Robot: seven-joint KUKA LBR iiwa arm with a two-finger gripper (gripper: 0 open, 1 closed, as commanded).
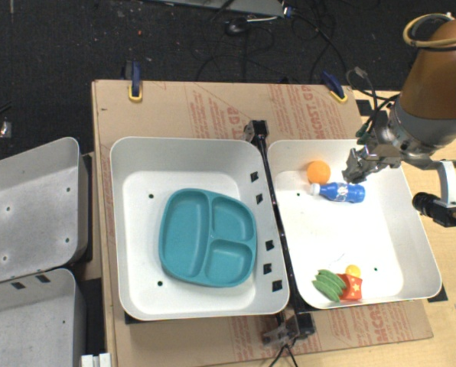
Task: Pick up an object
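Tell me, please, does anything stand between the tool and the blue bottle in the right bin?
Nothing visible does. The tool hangs just above the blue bottle, and the orange ball lies beside the bottle, off to its left.

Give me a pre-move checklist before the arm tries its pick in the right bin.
1. Tool above right bin: ok.
2. Blue bottle right under the tool: ok.
3. Orange ball touches or nearly touches the bottle, may get bumped: not ok.
4. Anything between the tool's fingers: cannot tell.
5. Green and red toys far from the tool, near front edge: ok.
6. Teal plate in left bin, out of the way: ok.
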